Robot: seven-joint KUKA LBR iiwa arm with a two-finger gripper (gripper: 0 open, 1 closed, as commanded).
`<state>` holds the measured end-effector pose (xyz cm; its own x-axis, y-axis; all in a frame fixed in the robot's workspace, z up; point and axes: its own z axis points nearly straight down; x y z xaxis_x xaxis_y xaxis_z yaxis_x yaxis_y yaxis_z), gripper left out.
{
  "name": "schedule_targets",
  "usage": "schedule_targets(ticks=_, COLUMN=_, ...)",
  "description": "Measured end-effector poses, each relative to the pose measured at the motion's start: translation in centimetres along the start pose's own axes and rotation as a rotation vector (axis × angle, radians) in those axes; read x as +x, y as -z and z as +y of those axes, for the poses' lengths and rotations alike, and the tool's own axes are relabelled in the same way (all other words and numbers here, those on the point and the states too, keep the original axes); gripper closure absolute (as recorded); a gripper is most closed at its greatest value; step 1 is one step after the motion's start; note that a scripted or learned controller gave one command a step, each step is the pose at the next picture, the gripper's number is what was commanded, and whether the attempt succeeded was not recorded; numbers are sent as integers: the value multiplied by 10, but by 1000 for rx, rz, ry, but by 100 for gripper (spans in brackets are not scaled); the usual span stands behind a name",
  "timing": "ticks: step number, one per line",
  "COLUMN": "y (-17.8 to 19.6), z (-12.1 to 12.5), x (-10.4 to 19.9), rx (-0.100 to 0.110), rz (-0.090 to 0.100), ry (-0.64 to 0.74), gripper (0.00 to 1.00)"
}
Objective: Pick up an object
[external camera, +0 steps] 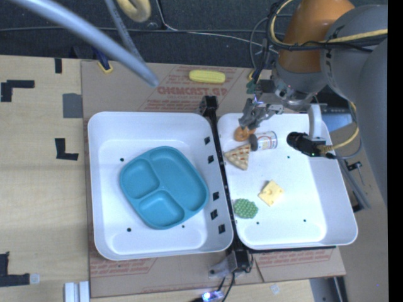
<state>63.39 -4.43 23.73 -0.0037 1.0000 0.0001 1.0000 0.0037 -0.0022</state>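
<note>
Here the gripper (pixel 252 119) hangs low over the right bin's (pixel 327 231) far corner, just above an orange toy (pixel 242 133), seemingly lining up a grab; I cannot tell its state.

Blue three-compartment tray (pixel 164 187) lying in the left white bin (pixel 101 131), tilted askew. Yellow banana-like piece (pixel 207 77) on the brown cardboard sheet (pixel 176 90) behind the bins. Black clips (pixel 217 187) along the seam between the bins. Black tape marks (pixel 19 88) on the wooden surface (pixel 38 187) to the left. Dark cables (pixel 189 30) across the background.
</note>
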Motion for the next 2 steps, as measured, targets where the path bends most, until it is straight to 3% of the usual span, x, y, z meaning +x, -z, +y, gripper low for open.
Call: schedule_targets(ticks=2, y=-9, z=0, x=101, rx=1, rz=0, ry=1, gripper=100)
